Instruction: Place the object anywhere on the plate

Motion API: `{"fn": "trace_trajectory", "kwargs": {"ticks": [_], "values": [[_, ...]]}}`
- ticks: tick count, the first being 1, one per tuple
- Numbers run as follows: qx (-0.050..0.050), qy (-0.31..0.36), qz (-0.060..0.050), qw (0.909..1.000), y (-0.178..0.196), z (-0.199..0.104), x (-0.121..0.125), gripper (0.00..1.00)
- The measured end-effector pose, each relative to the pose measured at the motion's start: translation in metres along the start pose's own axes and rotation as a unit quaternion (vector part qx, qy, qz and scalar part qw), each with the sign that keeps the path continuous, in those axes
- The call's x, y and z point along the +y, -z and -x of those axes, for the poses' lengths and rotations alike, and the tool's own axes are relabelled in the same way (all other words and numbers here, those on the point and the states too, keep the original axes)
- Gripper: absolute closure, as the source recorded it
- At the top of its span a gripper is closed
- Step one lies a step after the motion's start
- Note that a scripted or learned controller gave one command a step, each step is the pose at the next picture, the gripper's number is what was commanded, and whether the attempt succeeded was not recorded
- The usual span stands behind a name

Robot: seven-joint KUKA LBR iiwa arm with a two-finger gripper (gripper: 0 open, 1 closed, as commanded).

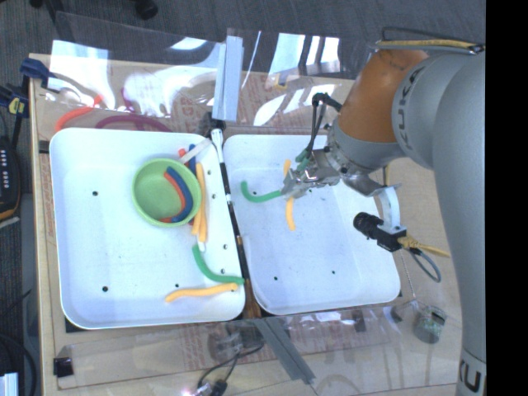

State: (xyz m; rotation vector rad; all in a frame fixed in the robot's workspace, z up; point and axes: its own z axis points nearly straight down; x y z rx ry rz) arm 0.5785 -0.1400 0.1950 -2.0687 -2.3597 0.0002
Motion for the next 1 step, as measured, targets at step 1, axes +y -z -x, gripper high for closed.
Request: {"fn": "trace_trajectory", "kwargs": {"ticks": [1], "values": [[0.0,0.0,0.0,1.0,0.0001,0.0,0.0001,0.0]]}}
